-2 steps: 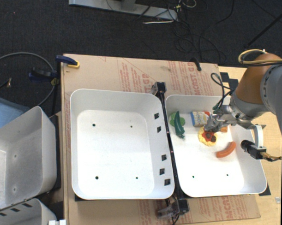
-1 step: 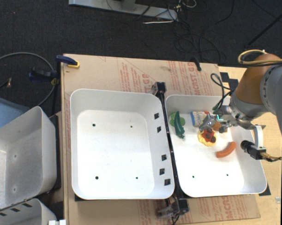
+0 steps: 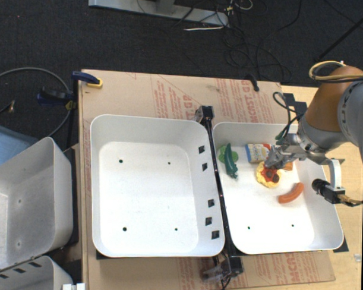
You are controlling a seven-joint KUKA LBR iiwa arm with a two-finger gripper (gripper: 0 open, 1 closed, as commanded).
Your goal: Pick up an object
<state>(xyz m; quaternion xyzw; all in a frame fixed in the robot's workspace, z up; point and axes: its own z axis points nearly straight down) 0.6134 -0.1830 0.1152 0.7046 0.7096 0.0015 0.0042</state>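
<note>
At the centre right of the frame the hand [image 3: 274, 168] sits low over a yellow-and-red toy [image 3: 267, 176] in the right bin [image 3: 321, 235], its grip state impossible to tell, and crowding from the nearby blue-and-white packet [image 3: 256, 152] and orange sausage [image 3: 290, 193] could spoil the grasp.

Two white bins [image 3: 152, 125] (side by side), four small objects [image 3: 291, 193] inside.

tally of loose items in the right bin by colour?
Green: 1, green toy
Yellow with red: 1, yellow item, under the gripper
Orange-red: 1, sausage-shaped piece
Blue and white: 1, small packet
Total: 4
</note>
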